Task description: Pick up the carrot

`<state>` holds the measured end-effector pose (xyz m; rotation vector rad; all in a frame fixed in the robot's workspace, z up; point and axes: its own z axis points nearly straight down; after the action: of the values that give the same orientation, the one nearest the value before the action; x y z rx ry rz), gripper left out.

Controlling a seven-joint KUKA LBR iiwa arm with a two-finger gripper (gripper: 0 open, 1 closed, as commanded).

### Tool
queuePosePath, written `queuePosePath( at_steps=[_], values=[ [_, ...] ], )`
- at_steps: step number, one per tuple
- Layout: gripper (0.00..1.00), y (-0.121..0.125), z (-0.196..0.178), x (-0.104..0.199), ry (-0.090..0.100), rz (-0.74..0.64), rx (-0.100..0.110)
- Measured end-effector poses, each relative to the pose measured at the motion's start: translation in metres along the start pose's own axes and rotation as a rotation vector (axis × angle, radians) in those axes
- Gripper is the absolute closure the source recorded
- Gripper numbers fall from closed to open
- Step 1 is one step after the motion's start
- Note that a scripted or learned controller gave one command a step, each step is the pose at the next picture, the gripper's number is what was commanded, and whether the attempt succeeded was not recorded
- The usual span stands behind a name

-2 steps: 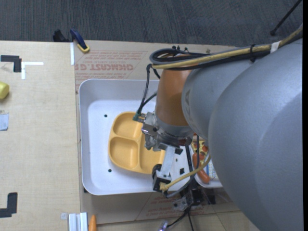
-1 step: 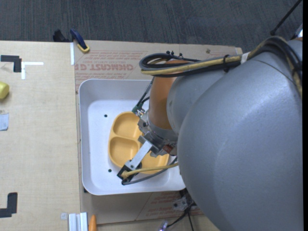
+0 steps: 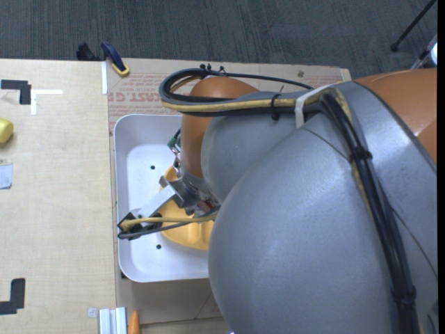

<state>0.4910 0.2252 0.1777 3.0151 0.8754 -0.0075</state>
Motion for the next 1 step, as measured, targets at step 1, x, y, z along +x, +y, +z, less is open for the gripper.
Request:
queuePosePath(
  at_steps=[1],
  values=[
    [1.0, 0.0342, -0.0618, -0.0373, 0.001, -0.092, -0.001]
  ],
)
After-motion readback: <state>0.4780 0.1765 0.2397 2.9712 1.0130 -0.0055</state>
